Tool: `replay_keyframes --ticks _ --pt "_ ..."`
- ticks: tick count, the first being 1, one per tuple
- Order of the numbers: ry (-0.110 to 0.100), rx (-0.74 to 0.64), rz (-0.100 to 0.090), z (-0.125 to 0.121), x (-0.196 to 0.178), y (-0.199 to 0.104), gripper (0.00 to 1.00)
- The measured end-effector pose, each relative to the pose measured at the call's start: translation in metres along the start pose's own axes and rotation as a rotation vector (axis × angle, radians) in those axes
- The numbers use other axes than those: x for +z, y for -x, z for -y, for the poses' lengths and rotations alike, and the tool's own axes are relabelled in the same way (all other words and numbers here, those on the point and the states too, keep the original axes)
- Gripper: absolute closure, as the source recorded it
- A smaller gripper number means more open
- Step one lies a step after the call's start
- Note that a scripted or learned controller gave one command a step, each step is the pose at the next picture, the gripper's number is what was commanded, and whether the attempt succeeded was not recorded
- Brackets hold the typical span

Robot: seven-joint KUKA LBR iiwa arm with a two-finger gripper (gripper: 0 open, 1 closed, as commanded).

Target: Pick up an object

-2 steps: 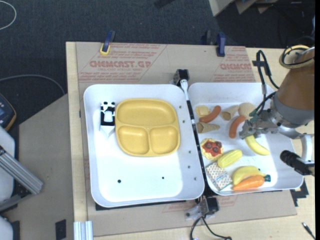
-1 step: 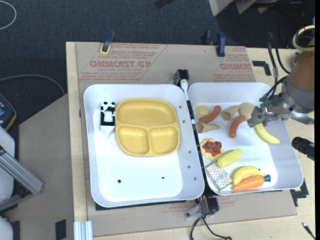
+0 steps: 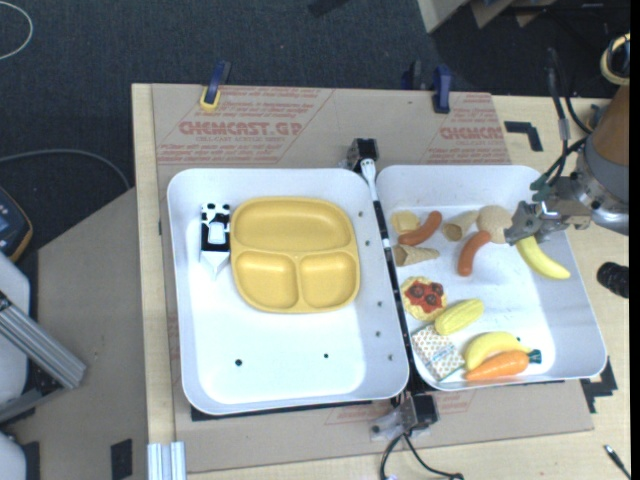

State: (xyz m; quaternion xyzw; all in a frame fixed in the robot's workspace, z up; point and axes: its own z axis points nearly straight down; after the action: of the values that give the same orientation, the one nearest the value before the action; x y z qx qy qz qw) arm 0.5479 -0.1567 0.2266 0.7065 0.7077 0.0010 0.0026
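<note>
The right bin [image 3: 570, 323] holds several toy foods. Among them are two red sausages [image 3: 420, 230] [image 3: 473, 251], a beige round piece [image 3: 492, 218], a yellow banana [image 3: 543, 258], a pizza slice [image 3: 425, 295], a corn cob [image 3: 458, 316], a second banana [image 3: 492, 346], an orange carrot [image 3: 497, 365] and a checkered cracker [image 3: 435, 351]. My gripper [image 3: 530, 223] hangs over the bin's upper right part, just right of the beige piece and above the banana. I see nothing held in it.
The left bin [image 3: 290, 368] carries a yellow divided plate [image 3: 295, 253] and a small black-and-white object [image 3: 215, 230] by its left wall. A black clip [image 3: 362, 153] sits at the top between the bins. The arm [image 3: 610, 158] comes in from the right edge.
</note>
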Motion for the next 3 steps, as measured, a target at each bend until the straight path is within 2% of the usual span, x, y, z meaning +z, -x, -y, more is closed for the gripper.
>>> replay_keyframes --ticks 2,3 --pt "-0.001 -0.005 -0.004 -0.046 0.013 -0.106 1.00" --pt "-0.002 -0.004 -0.003 -0.053 0.009 -0.153 1.00"
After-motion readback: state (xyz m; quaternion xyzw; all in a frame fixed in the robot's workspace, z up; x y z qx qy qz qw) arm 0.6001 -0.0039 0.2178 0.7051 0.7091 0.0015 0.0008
